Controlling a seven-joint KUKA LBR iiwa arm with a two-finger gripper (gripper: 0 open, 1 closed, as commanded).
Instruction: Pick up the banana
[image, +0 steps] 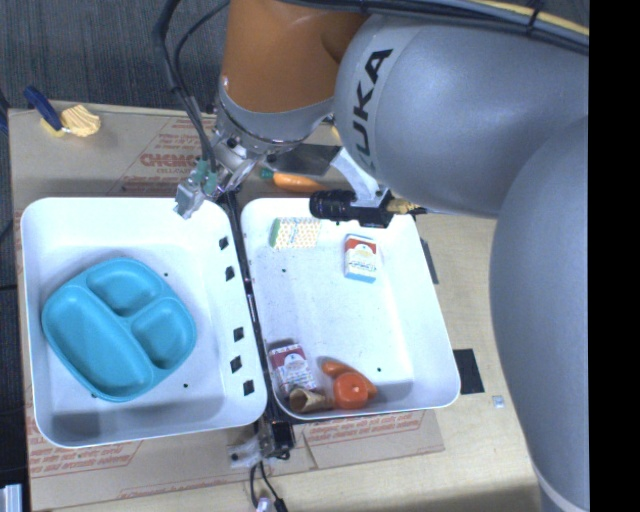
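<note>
Banana: likely light, soft-skinned, easily bruised; you should take it across its middle, gently. Gripper (197, 192), upper centre of frame: width cannot be told.

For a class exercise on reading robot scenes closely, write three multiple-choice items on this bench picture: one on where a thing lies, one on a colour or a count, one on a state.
1. Where does the divided plate lie?
A. In the left bin
B. In the right bin
C. On the cardboard behind the bins

2. What colour is that plate?
A. Red
B. Light blue
C. Yellow

3. How does the small red and white carton stand to the wall of the right bin?
A. It leans on the wall
B. It hangs over the rim
C. It lies flat on the floor, apart from the walls

Answers: 1 A, the plate fills much of the left bin. 2 B, its whole surface is light blue. 3 C, bare white floor shows all round the carton.
</note>
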